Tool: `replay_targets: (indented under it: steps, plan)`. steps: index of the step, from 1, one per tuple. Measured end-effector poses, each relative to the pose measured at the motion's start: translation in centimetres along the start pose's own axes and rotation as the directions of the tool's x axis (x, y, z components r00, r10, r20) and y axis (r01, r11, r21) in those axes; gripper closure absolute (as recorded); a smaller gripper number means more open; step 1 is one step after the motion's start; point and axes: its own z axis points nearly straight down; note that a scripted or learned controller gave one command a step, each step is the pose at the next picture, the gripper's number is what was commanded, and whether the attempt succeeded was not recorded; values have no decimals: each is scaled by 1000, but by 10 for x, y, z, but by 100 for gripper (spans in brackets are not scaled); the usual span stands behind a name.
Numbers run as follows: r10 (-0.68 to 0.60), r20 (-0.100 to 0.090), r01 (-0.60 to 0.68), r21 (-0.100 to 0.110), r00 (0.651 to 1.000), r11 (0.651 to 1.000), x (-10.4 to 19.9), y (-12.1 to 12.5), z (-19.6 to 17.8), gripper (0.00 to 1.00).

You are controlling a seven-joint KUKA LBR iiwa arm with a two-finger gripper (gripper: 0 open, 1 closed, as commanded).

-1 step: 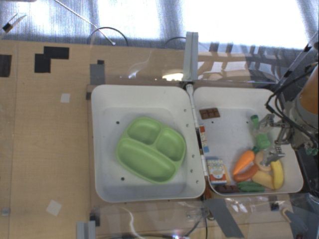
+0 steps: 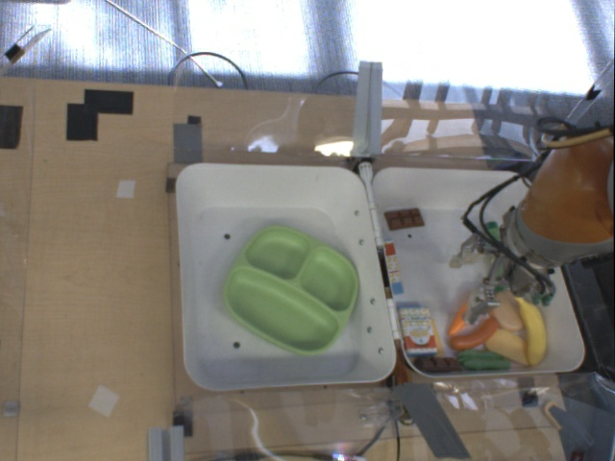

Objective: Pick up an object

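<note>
1. the arm (image 2: 577,200) runs off the right edge, so most of it is cut away.
2. the gripper (image 2: 492,296) sits over the toy food pile (image 2: 500,332); its fingers are lost in clutter.
3. the small carton (image 2: 417,328) has print too tiny to read.

Orange-banded arm with a metal gripper

The arm (image 2: 577,195) shows a broad, rounded orange band with grey below it; black cables loop beside the wrist, just above the silvery metal gripper (image 2: 492,291).
</note>
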Motion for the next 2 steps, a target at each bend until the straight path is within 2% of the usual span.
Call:
replay_targets:
  steps: [1, 2]
  plan:
    - [136, -2, -136, 0, 991, 991, 29, 45, 18, 0]
    - [129, 14, -129, -1, 992, 992, 24, 46, 4, 100]
